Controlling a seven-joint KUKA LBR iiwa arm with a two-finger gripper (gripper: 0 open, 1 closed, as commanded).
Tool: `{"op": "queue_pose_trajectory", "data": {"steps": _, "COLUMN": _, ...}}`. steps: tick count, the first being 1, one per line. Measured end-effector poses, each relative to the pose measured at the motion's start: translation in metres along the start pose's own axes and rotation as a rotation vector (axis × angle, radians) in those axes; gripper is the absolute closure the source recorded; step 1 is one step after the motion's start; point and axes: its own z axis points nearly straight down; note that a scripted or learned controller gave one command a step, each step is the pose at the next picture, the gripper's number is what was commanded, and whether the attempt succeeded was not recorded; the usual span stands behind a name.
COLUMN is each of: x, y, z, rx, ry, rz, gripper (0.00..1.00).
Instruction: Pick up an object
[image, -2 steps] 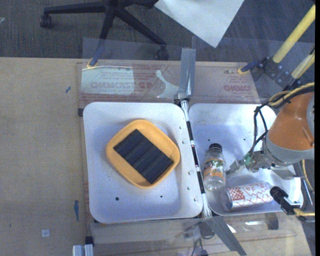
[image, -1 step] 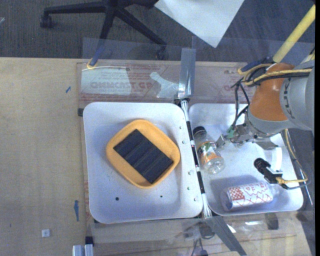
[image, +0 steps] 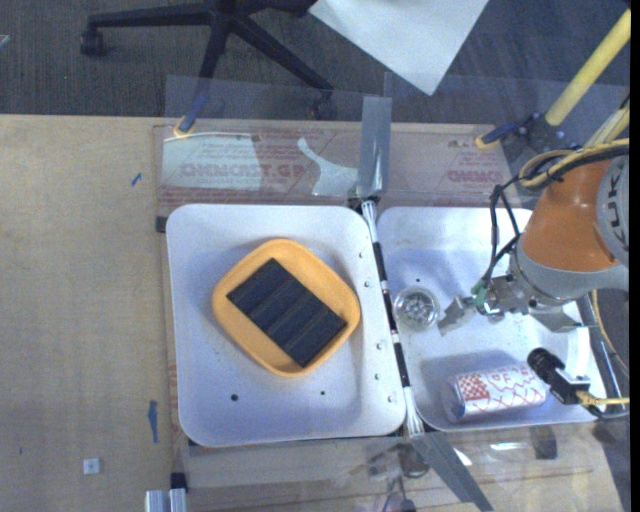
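Note:
In the right bin (image: 440, 235) a small shiny metal cup (image: 415, 308) sits near the left wall. A red and white patterned can (image: 497, 390) lies on its side near the front wall. My gripper (image: 455, 314) hangs low over the middle of this bin, just right of the metal cup and above the can. Nothing shows between its fingers. In the left bin (image: 200, 390) a yellow square dish (image: 232, 330) holds a black ridged slab (image: 287, 311).
The grey arm with its orange band (image: 565, 225) reaches in over the right bin's right side. A metal divider (image: 385, 300) separates the two bins. Brown cardboard (image: 260, 165) lies behind the bins.

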Motion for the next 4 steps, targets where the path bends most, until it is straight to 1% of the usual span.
{"op": "queue_pose_trajectory", "data": {"steps": 1, "x": 0.031, "y": -0.048, "z": -0.055, "rx": 0.000, "ry": -0.001, "rz": 0.001, "gripper": 0.00}}
{"op": "queue_pose_trajectory", "data": {"steps": 2, "x": 0.020, "y": -0.045, "z": 0.041, "rx": -0.010, "ry": -0.004, "rz": -0.148, "gripper": 0.00}}
{"op": "queue_pose_trajectory", "data": {"steps": 3, "x": 0.010, "y": 0.017, "z": 0.039, "rx": -0.002, "ry": -0.001, "rz": -0.250, "gripper": 0.00}}
{"op": "queue_pose_trajectory", "data": {"steps": 4, "x": 0.009, "y": -0.031, "z": -0.046, "rx": -0.003, "ry": -0.003, "rz": -0.169, "gripper": 0.00}}
